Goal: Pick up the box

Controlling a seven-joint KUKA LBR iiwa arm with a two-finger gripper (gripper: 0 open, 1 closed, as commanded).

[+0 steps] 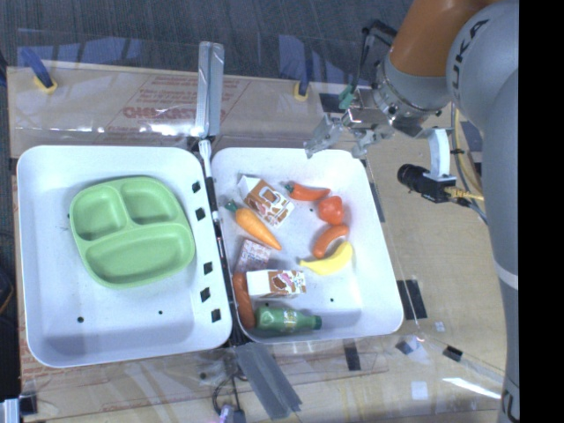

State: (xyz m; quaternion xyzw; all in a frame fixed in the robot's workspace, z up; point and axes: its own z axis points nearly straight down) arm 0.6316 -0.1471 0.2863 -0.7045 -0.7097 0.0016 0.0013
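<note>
The gripper point(335, 143) hangs over the far edge of the right bin point(381, 263). Its fingers are spread apart, with nothing between them. One box point(268, 202) lies tilted in the far left part of that bin, next to a carrot point(256, 226). Another box point(277, 283) lies nearer, just beyond a green bottle point(284, 321). A banana point(330, 260) and a tomato point(330, 209) sit to the right. The left bin point(44, 263) holds a green tray point(132, 230).

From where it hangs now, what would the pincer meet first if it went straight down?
Probably the back rim of the right bin, or the bare floor just inside it. The pincer hangs there, short of the boxes; depth is unclear.
</note>
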